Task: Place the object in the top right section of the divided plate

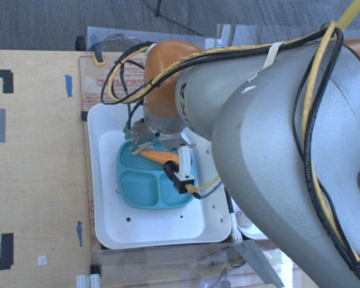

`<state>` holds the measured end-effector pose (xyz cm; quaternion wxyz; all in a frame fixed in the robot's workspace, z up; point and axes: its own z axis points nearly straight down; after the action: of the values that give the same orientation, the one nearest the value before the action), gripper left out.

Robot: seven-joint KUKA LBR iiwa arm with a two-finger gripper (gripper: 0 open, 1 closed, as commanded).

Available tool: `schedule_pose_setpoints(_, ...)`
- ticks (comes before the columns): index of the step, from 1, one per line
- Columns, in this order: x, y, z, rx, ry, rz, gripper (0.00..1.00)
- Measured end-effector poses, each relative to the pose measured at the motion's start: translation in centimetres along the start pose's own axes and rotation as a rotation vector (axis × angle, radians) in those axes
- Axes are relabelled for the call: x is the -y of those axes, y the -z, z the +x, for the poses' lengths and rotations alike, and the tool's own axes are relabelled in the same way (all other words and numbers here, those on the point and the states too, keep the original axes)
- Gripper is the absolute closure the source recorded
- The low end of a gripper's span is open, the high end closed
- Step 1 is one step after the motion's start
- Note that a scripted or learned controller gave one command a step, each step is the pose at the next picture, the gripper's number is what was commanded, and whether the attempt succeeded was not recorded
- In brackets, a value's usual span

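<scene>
Plywood desk, white bin (108, 221) on it. Jaws sit low over the teal plate (145, 191); can't tell their state. Carrot (158, 156) lies just beside them, long axis crosswise, already on the plate's upper part.

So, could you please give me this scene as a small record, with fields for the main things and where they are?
arm: grey, orange band, reaches in from the right over the bin
gripper: low above the upper part of the plate
plate: blue divided plate, lying inside the white bin
object: orange carrot-like piece, lying at the plate's upper part, just below the gripper
grasp: cannot tell
bench: light wooden surface left of the bin, with blue tape marks
</scene>
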<state>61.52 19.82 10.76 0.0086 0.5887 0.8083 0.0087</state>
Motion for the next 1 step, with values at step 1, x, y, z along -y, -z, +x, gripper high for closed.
schedule_pose_setpoints(1,5.8,1.66,2.77,-0.004,0.069,0.015,1.0)
